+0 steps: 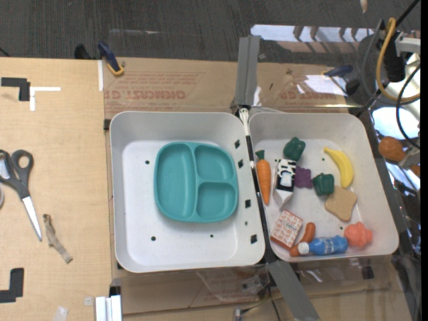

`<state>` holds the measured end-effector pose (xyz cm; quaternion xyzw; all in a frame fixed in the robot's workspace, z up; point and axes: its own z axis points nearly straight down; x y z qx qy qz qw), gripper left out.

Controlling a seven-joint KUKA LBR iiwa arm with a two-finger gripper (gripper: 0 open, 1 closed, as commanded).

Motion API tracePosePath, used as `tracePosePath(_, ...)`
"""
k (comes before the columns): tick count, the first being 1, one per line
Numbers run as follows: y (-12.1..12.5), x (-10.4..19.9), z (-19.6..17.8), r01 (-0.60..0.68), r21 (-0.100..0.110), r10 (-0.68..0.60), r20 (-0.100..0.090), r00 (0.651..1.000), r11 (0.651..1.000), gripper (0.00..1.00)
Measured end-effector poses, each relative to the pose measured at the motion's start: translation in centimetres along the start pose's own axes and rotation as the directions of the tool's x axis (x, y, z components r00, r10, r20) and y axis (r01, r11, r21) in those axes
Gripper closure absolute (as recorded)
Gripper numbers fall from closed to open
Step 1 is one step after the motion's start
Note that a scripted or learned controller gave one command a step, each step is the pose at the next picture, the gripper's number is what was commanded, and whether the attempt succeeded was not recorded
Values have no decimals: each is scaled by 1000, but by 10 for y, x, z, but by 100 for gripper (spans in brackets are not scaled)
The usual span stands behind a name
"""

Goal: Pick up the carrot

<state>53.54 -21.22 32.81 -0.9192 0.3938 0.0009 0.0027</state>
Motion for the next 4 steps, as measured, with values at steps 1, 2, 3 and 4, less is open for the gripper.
tracePosePath(1, -37, 37, -68, 307, 0, -307, -3, 952, 952, 100)
tracePosePath(2, 39, -26, 72, 256, -2, -256, 1, 967, 967, 100)
tracePosePath(3, 39, -26, 1, 471, 1, -471, -2, 882, 882, 100)
tracePosePath(4, 3, 8, -16, 573, 1, -573, -3, 820, 820, 100)
